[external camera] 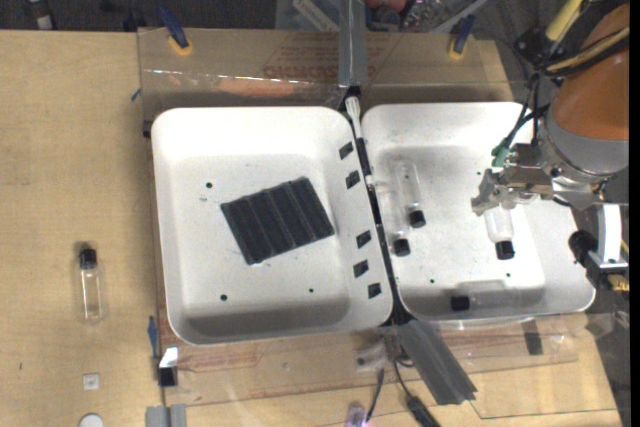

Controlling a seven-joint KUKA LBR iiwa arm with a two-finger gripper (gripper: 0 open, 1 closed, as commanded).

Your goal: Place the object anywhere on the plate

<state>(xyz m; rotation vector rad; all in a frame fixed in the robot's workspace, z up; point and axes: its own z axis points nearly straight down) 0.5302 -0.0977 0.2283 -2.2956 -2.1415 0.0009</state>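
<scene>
Camera view: gripper (pixel 500 200) low over right bin (pixel 560 285), open or closed impossible to tell; clear vial (pixel 499 233) just beneath, well apart from dark plate (pixel 277 218) in left bin (pixel 190 305). Carrying across and placing judged outstanding.

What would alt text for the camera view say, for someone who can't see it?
A grey and orange robot arm reaches from the right, its gripper over the right bin, where small clear vials lie. The left bin holds a black ribbed plate; another vial lies on the bench.
</scene>
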